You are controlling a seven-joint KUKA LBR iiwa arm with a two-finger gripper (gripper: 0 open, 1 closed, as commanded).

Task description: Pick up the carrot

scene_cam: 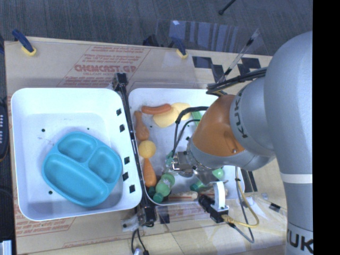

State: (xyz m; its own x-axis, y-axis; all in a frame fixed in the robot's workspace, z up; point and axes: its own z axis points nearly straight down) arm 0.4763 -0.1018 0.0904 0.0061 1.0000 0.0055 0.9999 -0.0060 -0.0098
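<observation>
The carrot (149, 172) is a short orange cone lying in the right bin (159, 95), close to its left wall and toward the front. Its tip points toward the front corner, next to a green bottle (164, 186). My gripper (182, 165) hangs over the middle front of the same bin, just right of the carrot and under the arm's orange band (215, 133). The wrist hides most of the gripper. Nothing orange shows at the gripper.
A lemon (147, 149), a brownish long piece (141, 126), a sausage (155, 110) and a yellow fruit (170, 116) lie behind the carrot. Small green items (218, 172) sit under the wrist. The left bin (21, 110) holds a blue divided plate (82, 166).
</observation>
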